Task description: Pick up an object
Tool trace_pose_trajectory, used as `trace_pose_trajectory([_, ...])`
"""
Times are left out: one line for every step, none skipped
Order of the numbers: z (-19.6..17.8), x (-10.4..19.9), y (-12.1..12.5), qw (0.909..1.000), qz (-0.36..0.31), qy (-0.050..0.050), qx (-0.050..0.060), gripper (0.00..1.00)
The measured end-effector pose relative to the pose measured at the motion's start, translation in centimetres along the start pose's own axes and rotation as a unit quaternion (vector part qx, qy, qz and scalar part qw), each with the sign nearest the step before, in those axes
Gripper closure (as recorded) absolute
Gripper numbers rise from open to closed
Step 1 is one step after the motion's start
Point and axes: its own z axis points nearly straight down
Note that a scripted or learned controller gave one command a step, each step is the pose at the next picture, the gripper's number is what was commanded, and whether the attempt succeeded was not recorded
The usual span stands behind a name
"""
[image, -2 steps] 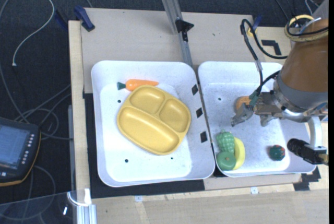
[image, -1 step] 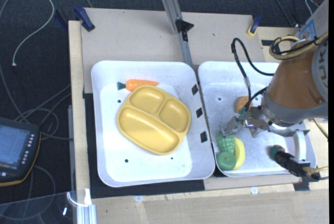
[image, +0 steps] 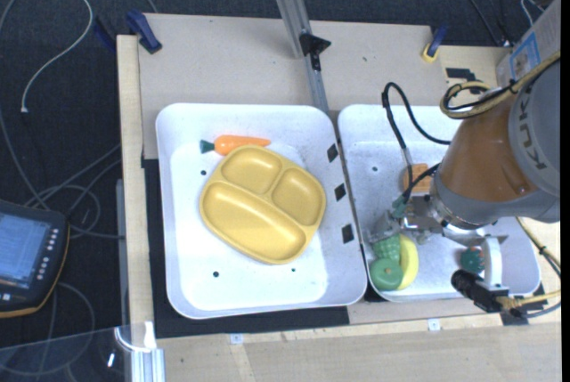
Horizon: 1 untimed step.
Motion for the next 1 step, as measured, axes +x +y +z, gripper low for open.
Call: trace_pose_trajectory([-1.33,0.01,0.20,1.0000,0.000,-0.001,-0.004,1.00])
